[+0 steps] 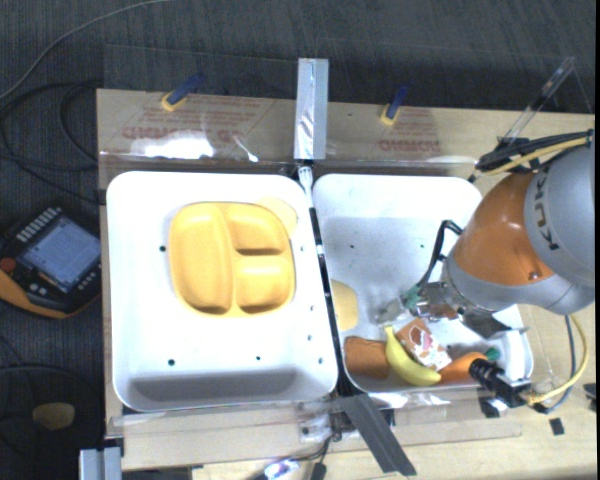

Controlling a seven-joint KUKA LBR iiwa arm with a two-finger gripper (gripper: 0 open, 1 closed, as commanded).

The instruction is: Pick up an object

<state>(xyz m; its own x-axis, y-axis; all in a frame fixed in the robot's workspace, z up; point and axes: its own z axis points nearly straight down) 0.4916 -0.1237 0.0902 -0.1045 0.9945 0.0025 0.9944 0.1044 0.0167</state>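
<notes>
Looking down at a slant on a bench with a left bin and a right bin side by side, touching along a middle wall. In the left bin, nothing more than a yellow tray with three compartments, lying flat, nearer the far wall. Reaching in from the right, over the right bin: the arm, orange band uppermost, bent down towards the near right corner. Below it, the gripper, low over a cluster at the near wall; cannot tell whether apart, together or clamped on anything, with the wrist hiding it. In that cluster, close packed: a banana curved along the near wall, a brown piece just left of it and touching, a red-and-white packet resting just above the banana, and an orange carrot to the right. Further left, against the middle wall, a pale yellow disc, apart from the rest. On the floor to the left of the bench, a pendant with a dark screen, its cable trailing off.
</notes>
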